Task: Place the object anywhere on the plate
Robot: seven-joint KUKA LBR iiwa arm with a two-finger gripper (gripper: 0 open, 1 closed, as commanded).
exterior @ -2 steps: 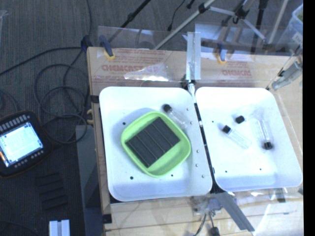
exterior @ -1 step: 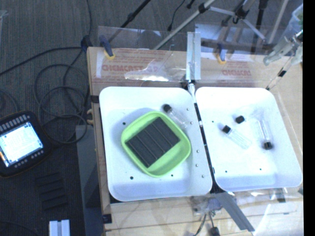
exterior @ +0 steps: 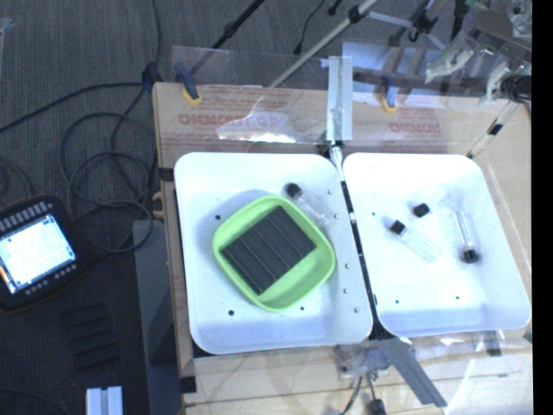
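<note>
Where the grey arm reaches in at the far right, the tool (exterior: 467, 50) hangs above the far edge of the surface (exterior: 259, 115), beyond the two bins and over neither one. It is blurred against the clutter of stands and cables there, so I cannot tell whether it is open or closed, and nothing can be seen held in it.

Nearest to it is the right shallow white bin (exterior: 449, 314), which holds three small clear plastic vials with black caps, all well apart from the tool and nearer than it. One short vial (exterior: 421, 209) lies towards the middle. A second vial (exterior: 413, 239) lies just nearer and to the left of it. A longer vial (exterior: 462, 234) lies to the right, its cap at the near end.

Further left, in the left shallow white bin (exterior: 203, 318), sits a green square plastic plate (exterior: 226, 232) with a dark ridged centre. A fourth clear vial with a black cap (exterior: 303, 197) lies on the bin floor just beside the plate's far right edge, not on the plate.
</note>
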